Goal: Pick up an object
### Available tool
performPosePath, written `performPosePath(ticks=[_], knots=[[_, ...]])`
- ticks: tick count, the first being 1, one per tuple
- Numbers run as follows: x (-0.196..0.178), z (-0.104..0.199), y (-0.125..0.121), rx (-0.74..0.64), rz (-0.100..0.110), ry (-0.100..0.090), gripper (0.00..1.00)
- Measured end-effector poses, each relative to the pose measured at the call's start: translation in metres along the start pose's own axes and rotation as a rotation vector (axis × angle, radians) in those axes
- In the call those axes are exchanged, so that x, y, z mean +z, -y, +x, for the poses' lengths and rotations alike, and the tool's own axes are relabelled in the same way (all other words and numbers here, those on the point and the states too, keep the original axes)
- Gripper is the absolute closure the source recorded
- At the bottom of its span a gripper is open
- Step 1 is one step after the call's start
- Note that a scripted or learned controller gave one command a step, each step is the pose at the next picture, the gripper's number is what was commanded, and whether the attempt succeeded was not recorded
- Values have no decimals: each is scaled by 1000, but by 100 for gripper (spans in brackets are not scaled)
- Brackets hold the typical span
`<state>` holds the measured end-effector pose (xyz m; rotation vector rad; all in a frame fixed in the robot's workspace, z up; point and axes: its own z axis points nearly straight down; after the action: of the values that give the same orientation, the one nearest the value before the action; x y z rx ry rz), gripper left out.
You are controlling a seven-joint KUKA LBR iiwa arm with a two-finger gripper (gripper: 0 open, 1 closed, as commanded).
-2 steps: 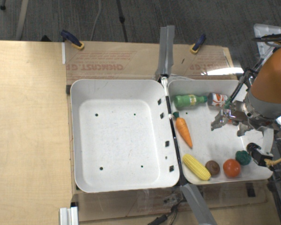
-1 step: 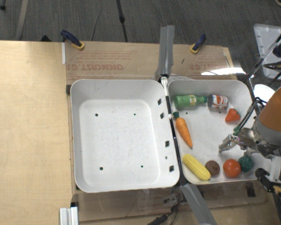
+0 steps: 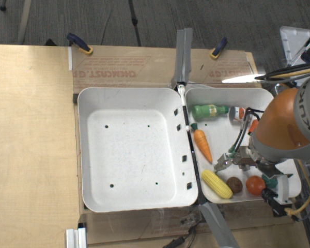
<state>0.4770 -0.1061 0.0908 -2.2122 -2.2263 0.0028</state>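
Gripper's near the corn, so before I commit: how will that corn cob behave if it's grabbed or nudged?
The corn cob looks rounded and elongated, so it would probably roll sideways if nudged. It lies near the right bin's front wall, which may stop it. It looks like a plastic toy: probably light, stiff and somewhat slippery.

Right bin (image 3: 217, 93) half hidden under arm (image 3: 281, 120)

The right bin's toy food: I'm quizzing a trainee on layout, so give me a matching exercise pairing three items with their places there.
Items:
1. green bottle
2. carrot
3. corn cob

Places:
A. near front rim, beside a brown ball
B. along far wall of the right bin
C. by the divider, mid-bin, lying at a slant

Pairs: 1-B, 2-C, 3-A
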Motion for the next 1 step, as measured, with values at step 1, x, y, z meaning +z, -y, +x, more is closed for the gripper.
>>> performPosePath(ticks=[1], knots=[[-1,-20,-76,-68,-2,2,0]])
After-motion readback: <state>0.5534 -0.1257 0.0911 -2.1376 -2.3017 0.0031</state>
